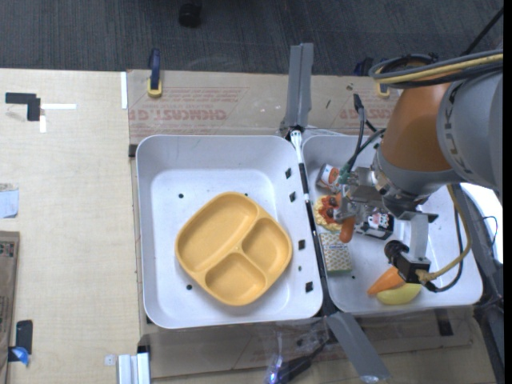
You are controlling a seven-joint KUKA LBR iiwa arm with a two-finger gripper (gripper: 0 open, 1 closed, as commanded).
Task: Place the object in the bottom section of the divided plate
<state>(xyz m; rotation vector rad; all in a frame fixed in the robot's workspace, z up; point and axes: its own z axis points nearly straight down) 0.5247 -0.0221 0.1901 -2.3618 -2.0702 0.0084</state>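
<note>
Robotics lab: plywood bench (64,214), clamped white bins (152,238), cabled arm (456,126).

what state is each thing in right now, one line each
divided plate: flat in the left bin, nothing in its sections
arm: reaching low over the right bin
carrot: lying in the right bin, touching the yellow fruit
small box: lying flat by the divider
</note>
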